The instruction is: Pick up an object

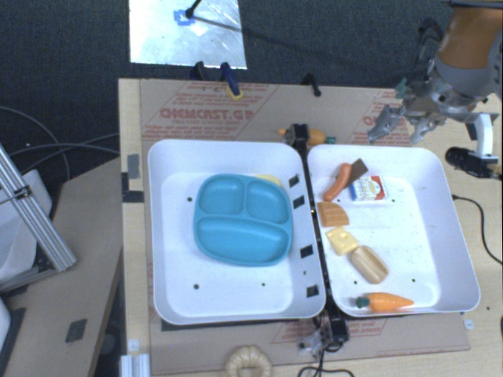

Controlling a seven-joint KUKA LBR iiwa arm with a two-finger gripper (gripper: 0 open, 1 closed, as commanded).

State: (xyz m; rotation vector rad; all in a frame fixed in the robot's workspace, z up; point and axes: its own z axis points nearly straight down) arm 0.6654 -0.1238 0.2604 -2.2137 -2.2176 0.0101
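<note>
My gripper (402,126) hangs at the back right, just beyond the far rim of the right bin (452,210); its fingers (383,125) are spread and nothing is between them. In that bin, near its far left, lie an orange carrot-like piece (338,182), a dark brown piece (359,168) and a small red and white carton (368,188). Further forward sit a toast-coloured slice (332,214), a pale yellow cheese wedge (341,239) and a tan bread roll (368,263). A carrot with a green top (383,302) lies along the front wall.
The left bin (169,210) holds a blue divided plate (242,218) with a yellow piece (269,180) peeking out behind it. A black hinge strip (313,226) joins the bins. Clamps (230,80) sit on the cardboard behind; a beige ring (251,362) lies at the front edge.
</note>
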